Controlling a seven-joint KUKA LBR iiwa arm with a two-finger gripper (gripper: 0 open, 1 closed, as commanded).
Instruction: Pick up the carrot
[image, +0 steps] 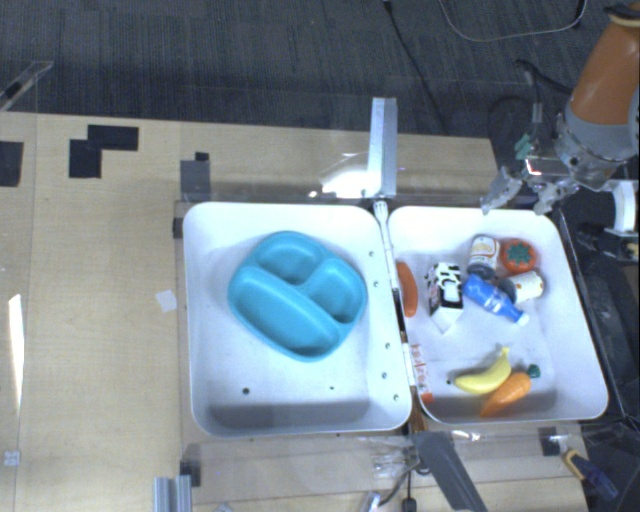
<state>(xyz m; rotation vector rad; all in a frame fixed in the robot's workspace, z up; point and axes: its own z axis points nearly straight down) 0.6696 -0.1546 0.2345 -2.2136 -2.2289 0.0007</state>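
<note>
Hovering over the far right corner of the right bin (575, 290), the gripper (522, 196) hangs from the grey arm with its orange band (610, 70) at the top right of the view. Its two fingers (497, 194) are spread apart, with nothing between them.

Down at the near edge of that same bin lies the carrot (507, 390), orange with a small green top, tilted and touching the yellow banana (482, 375) just to its left. Both sit well apart from the gripper.

Further back in the bin a cluster of items rests together: a blue bottle (492, 298), a black-and-white carton (445, 290), a small can (483, 250) and a red tomato-like piece (518, 256) with a green top. A red sausage-shaped item (406, 288) lies along the bin's left wall.

Beside it, the left bin (215, 380) holds a blue divided plate (297, 292), set at a tilt near its middle.
</note>
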